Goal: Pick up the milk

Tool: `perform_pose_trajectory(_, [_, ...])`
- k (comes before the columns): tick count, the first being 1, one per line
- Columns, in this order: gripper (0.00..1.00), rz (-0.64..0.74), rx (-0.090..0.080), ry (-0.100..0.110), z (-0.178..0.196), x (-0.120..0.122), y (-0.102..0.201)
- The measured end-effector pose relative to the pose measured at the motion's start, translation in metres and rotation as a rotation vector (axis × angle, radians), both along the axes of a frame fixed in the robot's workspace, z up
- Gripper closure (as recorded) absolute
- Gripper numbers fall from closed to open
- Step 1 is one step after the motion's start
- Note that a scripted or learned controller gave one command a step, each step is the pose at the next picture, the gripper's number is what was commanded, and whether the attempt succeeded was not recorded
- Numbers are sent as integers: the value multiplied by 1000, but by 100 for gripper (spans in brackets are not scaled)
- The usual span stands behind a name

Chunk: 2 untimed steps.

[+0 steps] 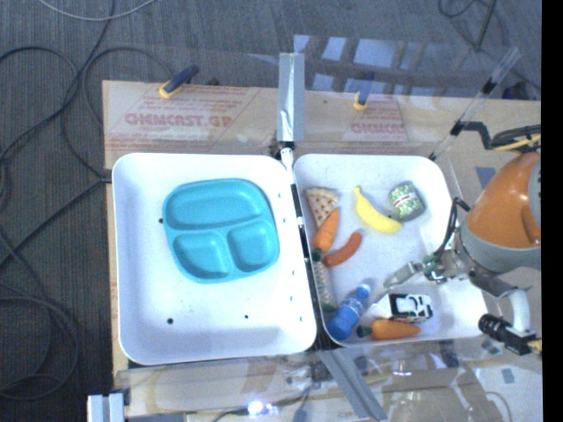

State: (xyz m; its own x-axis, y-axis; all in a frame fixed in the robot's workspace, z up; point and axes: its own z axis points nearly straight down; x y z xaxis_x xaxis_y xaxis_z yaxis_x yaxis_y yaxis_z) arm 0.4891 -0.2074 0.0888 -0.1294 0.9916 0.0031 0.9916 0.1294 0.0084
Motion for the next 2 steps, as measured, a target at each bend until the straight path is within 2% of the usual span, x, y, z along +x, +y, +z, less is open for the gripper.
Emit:
perform_pose_trajectory(1, [0, -311, -7, -5, 0, 0, 32])
perform_pose_trajectory(2, [0, 103, -6, -1, 0, -1, -1])
